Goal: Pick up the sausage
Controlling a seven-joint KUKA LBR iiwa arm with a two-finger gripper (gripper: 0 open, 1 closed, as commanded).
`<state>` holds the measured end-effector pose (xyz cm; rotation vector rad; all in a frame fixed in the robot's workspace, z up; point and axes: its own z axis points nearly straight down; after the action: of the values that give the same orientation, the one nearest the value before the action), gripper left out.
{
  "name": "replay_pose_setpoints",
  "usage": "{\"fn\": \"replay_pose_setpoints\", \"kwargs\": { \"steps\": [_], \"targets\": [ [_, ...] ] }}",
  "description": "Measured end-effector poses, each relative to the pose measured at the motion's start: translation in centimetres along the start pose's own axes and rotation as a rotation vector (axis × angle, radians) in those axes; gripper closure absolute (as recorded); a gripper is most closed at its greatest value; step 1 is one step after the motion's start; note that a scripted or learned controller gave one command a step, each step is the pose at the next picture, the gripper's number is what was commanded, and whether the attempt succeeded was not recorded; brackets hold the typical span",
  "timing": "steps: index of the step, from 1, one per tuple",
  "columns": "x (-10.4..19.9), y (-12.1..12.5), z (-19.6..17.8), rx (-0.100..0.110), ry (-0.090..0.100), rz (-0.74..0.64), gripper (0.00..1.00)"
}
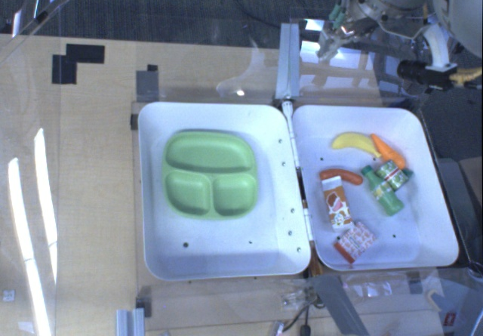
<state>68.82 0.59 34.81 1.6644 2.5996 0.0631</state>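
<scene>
Sausage (341, 175) found lying flat in right bin (430, 138), touching top of small carton (338, 204), below banana (355, 143). Judged light, smooth, slightly yielding, prone to rolling; best pinched across mid-length. Gripper (332, 34) parked above bins, nothing held; opening could not be determined.

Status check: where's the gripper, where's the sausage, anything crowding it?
Gripper up beyond the right bin's far edge, holding nothing. Sausage lying in that bin. Carton against its near side, green bottle just right.
</scene>
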Motion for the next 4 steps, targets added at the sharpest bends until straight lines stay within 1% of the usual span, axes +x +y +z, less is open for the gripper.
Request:
{"fn": "replay_pose_setpoints", "kwargs": {
  "steps": [4],
  "targets": [
    [-0.2,1.1,-4.3,-0.027,-0.014,-0.016,1.0]
  ]
}}
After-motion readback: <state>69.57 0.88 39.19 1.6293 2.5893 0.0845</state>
